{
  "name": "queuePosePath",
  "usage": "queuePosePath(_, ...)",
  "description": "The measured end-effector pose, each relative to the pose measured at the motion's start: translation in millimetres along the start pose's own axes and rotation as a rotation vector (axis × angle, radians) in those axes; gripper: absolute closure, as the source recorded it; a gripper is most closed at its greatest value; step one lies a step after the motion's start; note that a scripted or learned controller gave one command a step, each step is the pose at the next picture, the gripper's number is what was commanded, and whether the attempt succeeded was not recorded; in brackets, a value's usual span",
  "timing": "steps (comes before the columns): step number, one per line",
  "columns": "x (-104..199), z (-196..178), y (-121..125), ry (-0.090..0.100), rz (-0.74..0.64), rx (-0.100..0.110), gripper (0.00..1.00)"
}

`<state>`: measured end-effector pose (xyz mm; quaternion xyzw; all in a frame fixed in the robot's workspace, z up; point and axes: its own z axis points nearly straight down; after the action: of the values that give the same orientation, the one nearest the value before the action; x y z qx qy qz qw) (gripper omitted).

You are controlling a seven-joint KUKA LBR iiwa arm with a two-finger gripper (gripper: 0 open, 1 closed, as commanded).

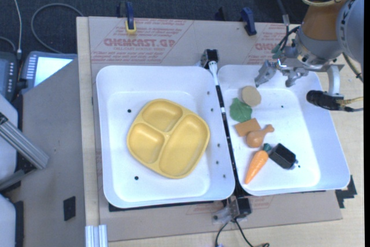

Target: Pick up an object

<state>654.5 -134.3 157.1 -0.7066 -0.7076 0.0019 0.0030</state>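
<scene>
Several small items lie in the right bin [324,147]: a beige round piece [250,95], a green leafy piece [240,109], an orange-brown chunk [246,126], a tan drumstick [258,136], an orange carrot [256,165] and a black block [282,155]. My gripper [277,79] hangs over the bin's far edge, up and to the right of the beige piece. Its two fingers are spread open with nothing between them.
The left bin [110,124] holds a yellow divided plate [167,137]. A black-and-white brush-like tool [215,81] lies along the seam between the bins. Blue clamps [129,11] sit at the board's far edge.
</scene>
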Motion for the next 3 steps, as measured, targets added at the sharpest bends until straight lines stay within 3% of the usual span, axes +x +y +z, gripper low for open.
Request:
queuePosePath(1, -1.2, 58.8, -10.2, 0.000, 0.002, 0.001, 0.00)
queuePosePath(2, -0.9, 68.0, -7.7, 0.000, 0.001, -0.010, 0.00)
queuePosePath(3, -0.7, 51.9, -4.1, -0.002, 0.000, -0.022, 1.00)
